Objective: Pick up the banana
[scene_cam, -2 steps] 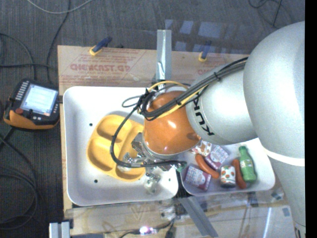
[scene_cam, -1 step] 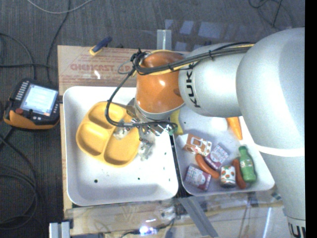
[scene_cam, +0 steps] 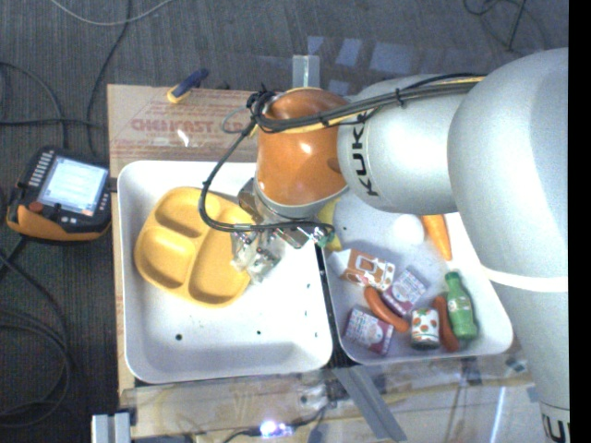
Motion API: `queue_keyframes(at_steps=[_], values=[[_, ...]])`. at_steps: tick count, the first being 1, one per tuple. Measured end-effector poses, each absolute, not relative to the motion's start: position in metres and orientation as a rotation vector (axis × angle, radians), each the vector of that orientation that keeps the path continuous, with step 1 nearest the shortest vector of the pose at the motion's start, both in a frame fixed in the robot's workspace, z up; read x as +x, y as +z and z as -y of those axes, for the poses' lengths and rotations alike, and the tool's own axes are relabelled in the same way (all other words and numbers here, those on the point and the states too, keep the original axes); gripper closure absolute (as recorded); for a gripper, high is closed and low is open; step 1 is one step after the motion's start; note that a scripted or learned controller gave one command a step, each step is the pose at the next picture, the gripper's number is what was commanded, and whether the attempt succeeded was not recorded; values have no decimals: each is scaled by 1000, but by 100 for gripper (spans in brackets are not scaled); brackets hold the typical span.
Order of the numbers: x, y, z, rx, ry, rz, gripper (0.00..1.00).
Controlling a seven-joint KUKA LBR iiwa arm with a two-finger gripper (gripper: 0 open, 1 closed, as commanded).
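Glossy yellow divided plate (scene_cam: 189, 247) lies in the white left bin (scene_cam: 138, 340); my gripper (scene_cam: 259, 252) hovers at its right edge, finger gap unclear.

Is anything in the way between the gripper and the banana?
Nothing visible. The gripper hangs over the left bin by the plate; a yellow sliver, likely the banana, shows beside it under the wrist, which hides the rest.

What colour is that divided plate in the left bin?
Yellow plate, clearest in the camera view.
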State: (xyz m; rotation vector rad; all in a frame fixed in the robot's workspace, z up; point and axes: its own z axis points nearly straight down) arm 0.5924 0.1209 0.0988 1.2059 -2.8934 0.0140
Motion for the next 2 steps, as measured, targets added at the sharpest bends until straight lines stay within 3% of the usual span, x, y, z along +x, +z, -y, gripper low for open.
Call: queue_keyframes(at_steps=[1,2], values=[[535,191,-142,988,-6,2980,100],[493,181,-73,933,-2,2995,100]])
